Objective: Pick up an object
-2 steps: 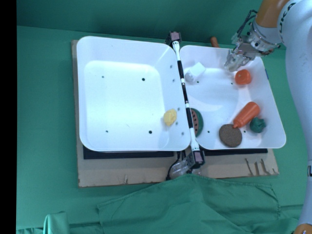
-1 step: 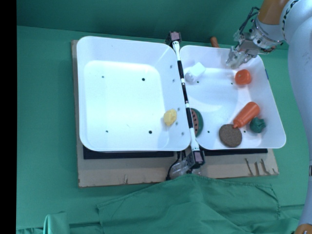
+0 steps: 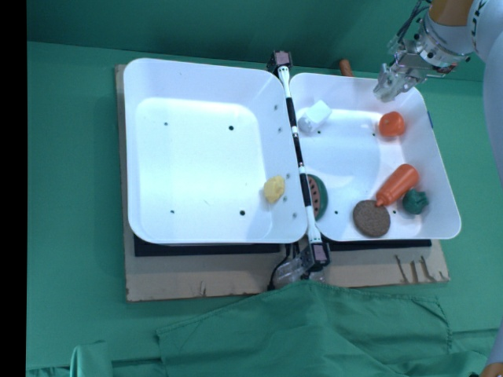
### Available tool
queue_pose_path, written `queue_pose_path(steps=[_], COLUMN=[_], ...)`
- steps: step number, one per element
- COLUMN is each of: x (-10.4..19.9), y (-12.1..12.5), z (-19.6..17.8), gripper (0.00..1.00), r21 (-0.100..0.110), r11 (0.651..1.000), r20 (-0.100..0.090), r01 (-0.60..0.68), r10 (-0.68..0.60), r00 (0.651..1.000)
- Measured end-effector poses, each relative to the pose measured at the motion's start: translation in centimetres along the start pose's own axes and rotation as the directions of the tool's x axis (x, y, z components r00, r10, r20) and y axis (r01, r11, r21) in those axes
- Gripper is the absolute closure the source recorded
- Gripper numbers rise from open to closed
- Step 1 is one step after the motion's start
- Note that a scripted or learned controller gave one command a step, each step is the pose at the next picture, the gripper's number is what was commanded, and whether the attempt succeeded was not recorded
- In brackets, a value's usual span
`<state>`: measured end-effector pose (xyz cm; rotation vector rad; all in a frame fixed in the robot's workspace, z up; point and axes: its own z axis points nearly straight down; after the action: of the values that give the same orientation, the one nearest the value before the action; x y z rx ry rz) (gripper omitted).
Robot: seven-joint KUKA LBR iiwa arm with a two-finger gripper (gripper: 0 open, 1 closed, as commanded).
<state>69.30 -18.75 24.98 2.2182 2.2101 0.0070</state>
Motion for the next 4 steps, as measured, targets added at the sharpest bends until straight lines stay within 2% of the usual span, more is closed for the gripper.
queue_pose_path(steps=[1,2,3,4], x=[2.5,3.2,3.1,-0.2], y=[0.5,1.0,0.6,0.7], z=[5.6,-5.0,4.6,3.2], gripper=[1.0,1.0,1.0,1.0], r21=[0.01,-0.008,0.013,0.002], r11=[1.0,1.0,1.0,1.0], r20=[0.001,0.001,-0.002,0.001], r01=[-0.001,0.002,0.001,-0.002], r10=[0.001,-0.002,-0.001,0.002], r00=[1.0,1.0,1.0,1.0])
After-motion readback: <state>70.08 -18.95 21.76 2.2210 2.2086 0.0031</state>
